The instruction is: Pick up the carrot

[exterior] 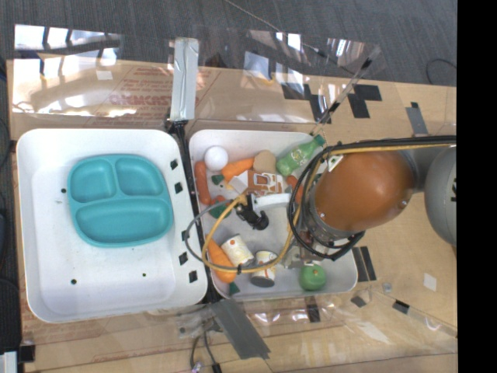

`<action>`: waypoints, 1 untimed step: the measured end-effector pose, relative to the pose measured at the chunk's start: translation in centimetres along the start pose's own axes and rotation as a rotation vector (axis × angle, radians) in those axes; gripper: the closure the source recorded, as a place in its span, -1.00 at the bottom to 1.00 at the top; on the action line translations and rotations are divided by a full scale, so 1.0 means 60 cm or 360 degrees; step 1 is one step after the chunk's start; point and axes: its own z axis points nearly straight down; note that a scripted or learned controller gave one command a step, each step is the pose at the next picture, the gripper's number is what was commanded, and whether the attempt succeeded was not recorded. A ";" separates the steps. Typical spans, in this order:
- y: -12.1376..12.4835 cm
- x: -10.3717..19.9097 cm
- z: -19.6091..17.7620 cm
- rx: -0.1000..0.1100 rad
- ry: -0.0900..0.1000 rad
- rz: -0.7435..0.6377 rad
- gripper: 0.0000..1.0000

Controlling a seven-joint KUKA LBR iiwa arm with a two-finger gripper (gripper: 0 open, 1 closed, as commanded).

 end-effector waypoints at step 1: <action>-0.125 0.007 0.001 -0.0004 -0.0006 0.0341 1.00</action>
